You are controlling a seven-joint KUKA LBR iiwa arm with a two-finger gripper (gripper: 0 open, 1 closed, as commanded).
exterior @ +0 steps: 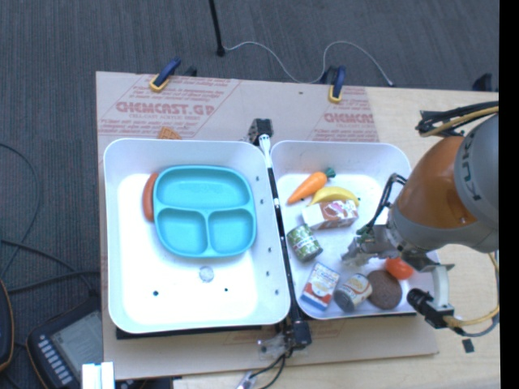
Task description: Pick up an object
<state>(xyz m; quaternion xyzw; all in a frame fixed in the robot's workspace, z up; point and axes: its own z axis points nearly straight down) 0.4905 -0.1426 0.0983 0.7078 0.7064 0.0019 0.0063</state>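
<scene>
1. The arm (442, 197) reaches into the right bin (381, 152) from the right, and its claw (365, 248) hangs low over the bin's near half, in the gap between the items.
2. How the claw stands cannot be told from this angle, and nothing shows as gripped in it.
3. Candidates all lie in the right bin: a toy carrot (310, 185) and banana (335, 194) at the far side, a boxed snack (331, 213) under them, a green can (303, 242) near the divider, a small carton (321, 285), a grey can (353, 292), a brown round piece (385, 289) and a red piece (399, 267) just beside the claw.
4. The left bin (130, 298) carries a blue divided tray (204, 211) with a red-orange item (148, 198) tucked at its left edge.
5. Judged step: the descent toward a grasp, with the grey can and red piece the nearest targets.
6. The next move calls for centring over one item, clear of its neighbours, then closing and lifting straight up.
</scene>
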